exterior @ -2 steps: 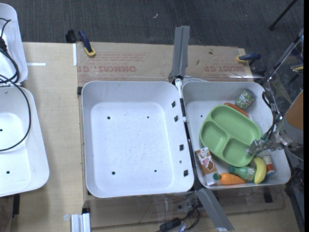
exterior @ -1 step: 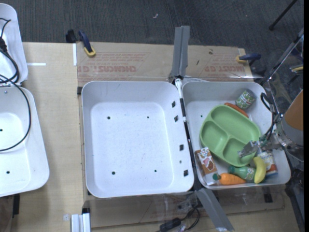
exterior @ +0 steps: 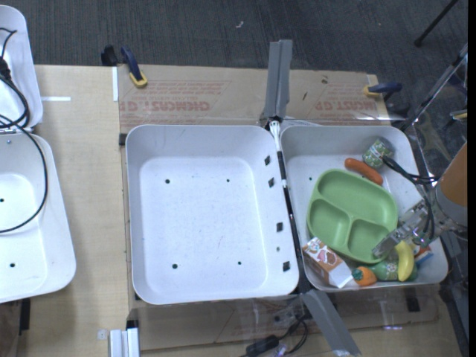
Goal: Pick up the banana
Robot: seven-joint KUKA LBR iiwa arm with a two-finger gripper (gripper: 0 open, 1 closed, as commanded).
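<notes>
The yellow banana (exterior: pixel 404 262) lies at the front right corner of the right bin (exterior: pixel 297 199), upright in the picture, beside the green divided plate (exterior: pixel 351 214). My gripper (exterior: pixel 393 241) reaches in from the right and hangs just above and to the left of the banana's top end, over the plate's front right rim. Whether it touches the banana cannot be made out. The banana's lower half is in plain sight.
Around the banana sit a small carrot (exterior: pixel 364 276), a dark green item (exterior: pixel 385 271) and a snack carton (exterior: pixel 326 261). An orange sausage (exterior: pixel 363 169) and a green can (exterior: pixel 377 152) lie at the bin's back. The left bin (exterior: pixel 201 214) stands beside it.
</notes>
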